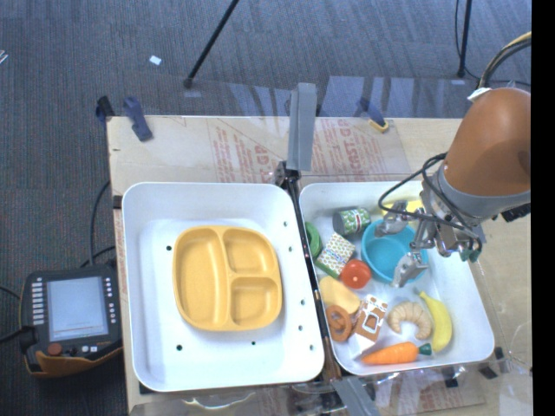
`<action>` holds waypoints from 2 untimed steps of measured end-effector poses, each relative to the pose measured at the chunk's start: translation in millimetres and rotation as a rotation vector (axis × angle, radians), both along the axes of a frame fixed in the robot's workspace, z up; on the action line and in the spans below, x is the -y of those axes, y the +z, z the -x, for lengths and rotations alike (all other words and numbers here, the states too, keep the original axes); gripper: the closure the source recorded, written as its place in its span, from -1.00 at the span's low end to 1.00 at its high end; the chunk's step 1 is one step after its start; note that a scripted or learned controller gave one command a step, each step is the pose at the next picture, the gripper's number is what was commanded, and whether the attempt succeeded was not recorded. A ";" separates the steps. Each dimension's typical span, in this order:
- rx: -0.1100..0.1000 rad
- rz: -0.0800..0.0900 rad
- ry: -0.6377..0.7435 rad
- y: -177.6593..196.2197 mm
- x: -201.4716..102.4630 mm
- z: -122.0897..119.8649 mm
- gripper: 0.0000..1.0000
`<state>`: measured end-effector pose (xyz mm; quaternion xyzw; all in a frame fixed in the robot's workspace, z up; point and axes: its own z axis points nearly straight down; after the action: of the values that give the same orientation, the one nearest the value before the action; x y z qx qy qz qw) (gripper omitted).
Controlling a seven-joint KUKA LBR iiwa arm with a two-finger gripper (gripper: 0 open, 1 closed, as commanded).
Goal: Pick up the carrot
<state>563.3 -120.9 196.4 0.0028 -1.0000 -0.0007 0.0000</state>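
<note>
So the pickup hadn't really started yet. The carrot (395,353) was lying flat at about 6 o'clock in the right bin (482,319), right along the front wall, with nothing gripping it. The gripper (411,265) hung over the blue bowl (385,255) near the bin's centre, well apart from the carrot, holding nothing; honestly couldn't tell how wide it stood. Everything was left to do: move toward 6 o'clock, drop, grab, lift.

Count: one carrot, one banana (439,320) and one croissant (410,316) just above it, one tomato (355,273), one blue bowl. One yellow tray (228,277) in the left bin (143,232).
</note>
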 end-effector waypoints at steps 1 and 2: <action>0.000 -0.003 -0.014 -10.1 -72.4 -45.8 -1.00; 0.000 -0.002 -0.271 -9.0 -209.0 -34.2 -1.00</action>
<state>597.5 88.0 187.5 -0.1324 -0.9912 -0.0015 0.0001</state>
